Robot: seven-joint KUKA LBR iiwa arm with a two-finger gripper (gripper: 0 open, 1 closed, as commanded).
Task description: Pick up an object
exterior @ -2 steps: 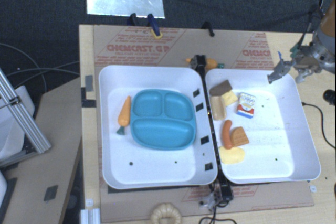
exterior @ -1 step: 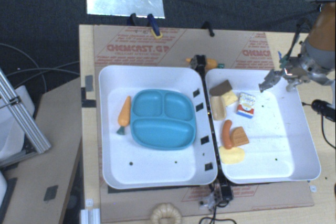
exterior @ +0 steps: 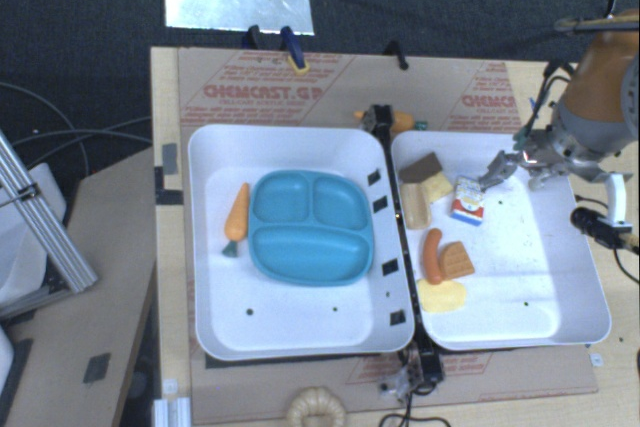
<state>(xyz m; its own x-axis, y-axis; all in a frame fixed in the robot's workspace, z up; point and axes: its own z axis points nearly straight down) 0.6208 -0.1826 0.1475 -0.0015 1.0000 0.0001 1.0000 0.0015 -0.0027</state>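
From the camera above the table, my grey arm with its orange band point(exterior: 608, 75) comes in from the right and bends down over the right shallow white plastic bin point(exterior: 560, 315). My gripper point(exterior: 497, 171) hangs low at the upper middle of that bin, its metal tip right at the upper right corner of a small white carton with blue and red print point(exterior: 468, 200). I cannot tell whether the tip touches the carton, and I cannot tell how far my gripper is parted or whether it has hold of anything; the carton looks to be lying on the bin floor.

Left of the carton, near the bin's left wall, lie a dark brown block point(exterior: 419, 166), a pale yellow wedge-shaped piece point(exterior: 437, 186) just below it, and a tan oblong piece point(exterior: 415, 206) beside that. Lower down sit a red-orange sausage-shaped toy point(exterior: 432, 256), a brown toast-like slice point(exterior: 457, 260) touching its right side, and a flat yellow round piece point(exterior: 442, 296) just beneath both.

In the left shallow white plastic bin point(exterior: 215, 315) a blue divided plastic plate point(exterior: 305, 227) lies in the middle, with an orange toy carrot point(exterior: 236, 217) just beside its left edge, green end pointing down
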